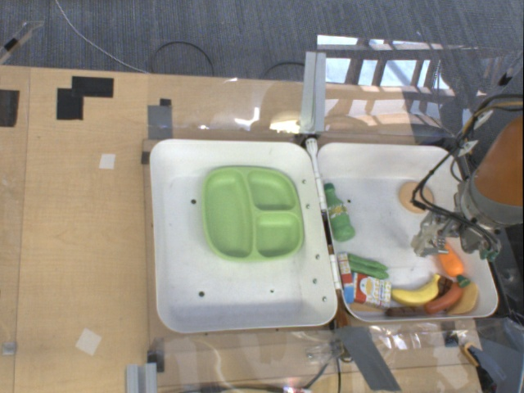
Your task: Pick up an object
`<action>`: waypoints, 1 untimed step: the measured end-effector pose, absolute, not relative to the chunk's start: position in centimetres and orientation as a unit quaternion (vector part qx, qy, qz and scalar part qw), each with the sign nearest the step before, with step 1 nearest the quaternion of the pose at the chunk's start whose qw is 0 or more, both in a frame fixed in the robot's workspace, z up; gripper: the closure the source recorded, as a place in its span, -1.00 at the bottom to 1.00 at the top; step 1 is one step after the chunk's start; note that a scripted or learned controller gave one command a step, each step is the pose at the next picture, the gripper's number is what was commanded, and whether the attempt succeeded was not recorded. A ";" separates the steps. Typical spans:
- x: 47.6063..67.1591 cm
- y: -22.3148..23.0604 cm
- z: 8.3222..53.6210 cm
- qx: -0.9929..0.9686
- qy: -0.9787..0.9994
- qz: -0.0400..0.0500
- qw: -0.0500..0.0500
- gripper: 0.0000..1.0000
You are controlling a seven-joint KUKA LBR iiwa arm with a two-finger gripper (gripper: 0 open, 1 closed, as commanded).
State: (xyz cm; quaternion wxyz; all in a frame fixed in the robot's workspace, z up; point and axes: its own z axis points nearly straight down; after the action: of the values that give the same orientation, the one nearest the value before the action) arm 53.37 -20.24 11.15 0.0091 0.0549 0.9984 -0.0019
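My gripper (431, 242) hangs over the right side of the right bin (368, 166), at the end of the grey arm with its orange band (501, 170). Just below and to the right of it lies an orange carrot (451, 263). Along the bin's front edge lie a yellow banana (416, 292), a red-brown sausage (443, 300) and a small red and white carton (368, 289). A green bottle (336, 212) lies by the bin's left wall, with a green pod-shaped piece (365, 264) beneath it. A tan disc (414, 196) rests near the arm's cables.
The left bin (176, 293) holds a green divided plate (250, 212). A metal divider (323, 219) separates the two bins. Black cables (438, 178) loop from the arm over the right bin. Wooden bench lies to the left.
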 end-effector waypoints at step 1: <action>58.3 -20.4 18.9 -0.044 0.999 -0.002 0.008 1.00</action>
State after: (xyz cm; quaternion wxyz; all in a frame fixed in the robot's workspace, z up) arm 58.30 -20.40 18.90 0.0078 -0.0437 0.9990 -0.0021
